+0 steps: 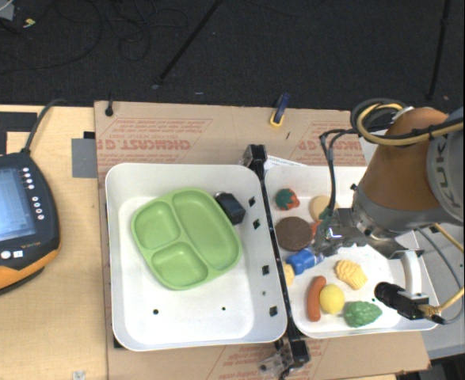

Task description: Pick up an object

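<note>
Camera view: two-finger gripper (pixel 325 240) is lowered into the right white bin (pixel 339 328), beside the blue plastic toy (pixel 301 260).
Grip: finger state cannot be told.
Progress: seemingly nothing lifted yet.

We see two bins of smooth, slightly glossy white plastic: the left bin (pixel 129 307) and the right bin (pixel 390 327). Well left of the gripper (pixel 327 240), the green tray (pixel 186 238) looks like matt plastic. The desk (pixel 161 137) wears dull brown cardboard. Just beside the gripper, the brown disc (pixel 293 232) looks matt; below it, the yellow ball (pixel 332 298) shines faintly.
</note>
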